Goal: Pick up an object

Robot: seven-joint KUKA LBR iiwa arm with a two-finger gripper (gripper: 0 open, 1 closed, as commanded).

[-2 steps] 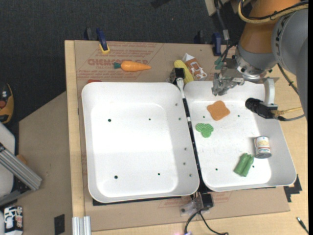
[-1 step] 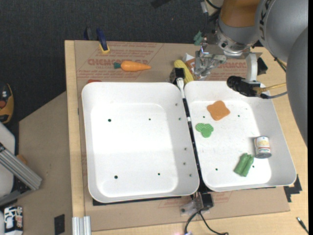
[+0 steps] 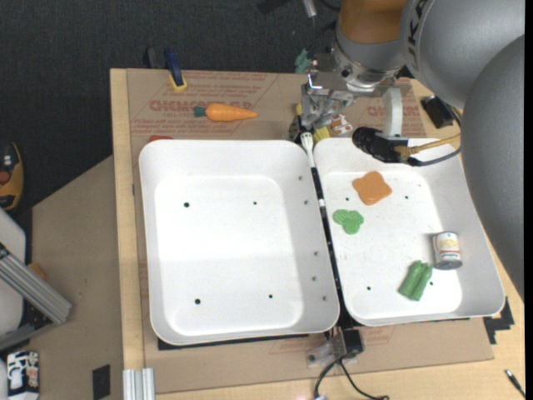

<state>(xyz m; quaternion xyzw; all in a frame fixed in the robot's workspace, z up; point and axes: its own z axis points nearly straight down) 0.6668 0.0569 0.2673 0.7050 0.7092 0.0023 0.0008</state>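
A flat brown cardboard-topped bench (image 3: 125, 223) with faded red lettering along its far edge is carrying two shallow white plastic bins side by side. The left bin (image 3: 237, 240) is sitting toward the bench's left edge, and the right bin (image 3: 408, 232) is lying against it, their inner rims touching down the middle and the right bin's near corner overhanging the bench's right edge. Behind the left bin, on the bare cardboard near the far edge, an orange toy carrot with a green stem end (image 3: 226, 113) is lying on its side. A small blue-and-yellow clamp (image 3: 174, 71) is gripping the far edge near the far left corner.
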